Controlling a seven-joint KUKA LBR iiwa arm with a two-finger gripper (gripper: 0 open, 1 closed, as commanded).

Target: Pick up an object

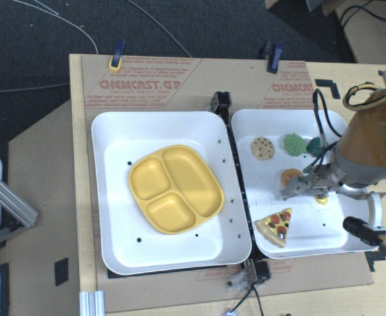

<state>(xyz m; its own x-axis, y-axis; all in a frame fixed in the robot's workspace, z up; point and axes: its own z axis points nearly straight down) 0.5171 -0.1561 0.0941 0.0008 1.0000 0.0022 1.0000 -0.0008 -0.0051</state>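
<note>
The pizza slice [276, 226] lies nearest the camera, in the front part of the right bin [325, 241], flat on the floor. Its long axis runs on a slant, with the yellow crust end toward the front of the bin and the narrow tip pointing up and to the right, toward the arm.

Just behind it the gripper [298, 184] is low in the middle of the bin, right beside a small orange-brown object [290, 175] that sits at its tip. That piece looks like the likeliest target (too small and too crowded by metal to give it a clear long axis or heading). Whether the gripper is spread or closed, and whether anything sits within it, cannot be told from this angle, so I would not call anything held.

The risks I judge from here: a close that lands beside the orange piece, not around it, would push it off toward the bin's left wall. A small rounded thing could also squirt out as the grip tightens. A small yellow bit [321, 200] lies under the wrist and could be nudged.

Farther back sit a round cookie [263, 148] and a green leafy toy [296, 144], well apart from the tip. In the left bin [110, 176] rests a yellow divided plate [174, 188].
</note>
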